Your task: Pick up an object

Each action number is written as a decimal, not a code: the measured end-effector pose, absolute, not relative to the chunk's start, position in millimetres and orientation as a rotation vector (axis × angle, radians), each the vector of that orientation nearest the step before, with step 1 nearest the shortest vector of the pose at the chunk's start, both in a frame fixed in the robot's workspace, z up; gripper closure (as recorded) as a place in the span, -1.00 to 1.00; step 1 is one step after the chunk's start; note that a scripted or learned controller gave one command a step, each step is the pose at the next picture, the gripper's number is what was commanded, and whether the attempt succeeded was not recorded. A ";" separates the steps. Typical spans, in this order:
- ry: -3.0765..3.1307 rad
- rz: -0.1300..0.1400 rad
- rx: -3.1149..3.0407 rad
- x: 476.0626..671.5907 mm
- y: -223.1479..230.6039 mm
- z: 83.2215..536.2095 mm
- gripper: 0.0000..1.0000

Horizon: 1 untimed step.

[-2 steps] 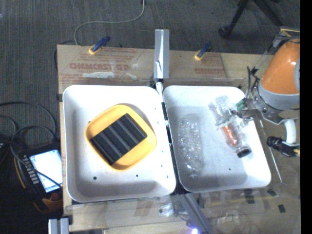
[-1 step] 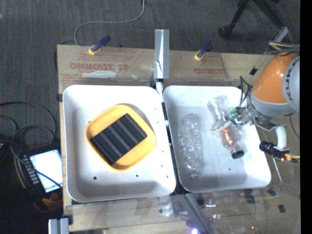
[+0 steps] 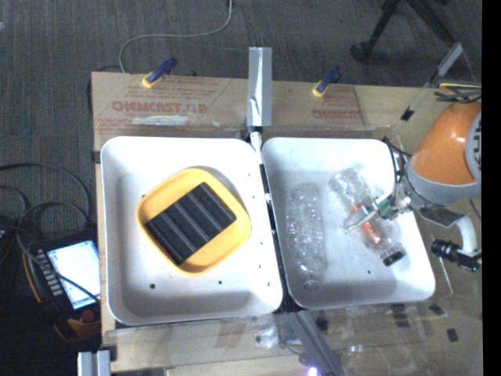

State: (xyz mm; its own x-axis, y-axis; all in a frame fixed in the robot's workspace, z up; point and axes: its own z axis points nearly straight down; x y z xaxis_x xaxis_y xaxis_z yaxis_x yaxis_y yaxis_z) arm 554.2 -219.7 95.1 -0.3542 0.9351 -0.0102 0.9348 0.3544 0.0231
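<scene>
1. The robot arm [image 3: 448, 157] enters from the right edge of the camera view, seen from above at a slant.
2. Its orange band forms a rounded dome (the brightest part of the arm), with a grey collar just beneath it.
3. From that collar the wrist narrows and points left and slightly downward.
4. The end effector [image 3: 366, 216] sits at the wrist's tip, too small and blurred to read in detail.

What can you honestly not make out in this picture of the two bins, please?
- The gripper: too small and blurred in the camera view to tell what it touches.
- The clear bottle: see-through against the white right bin, so its outline is vague.
- The arm: cut off by the right edge.
</scene>
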 end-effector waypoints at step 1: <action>2.590 0.011 1.740 578.4 -203.0 94.0 -1.00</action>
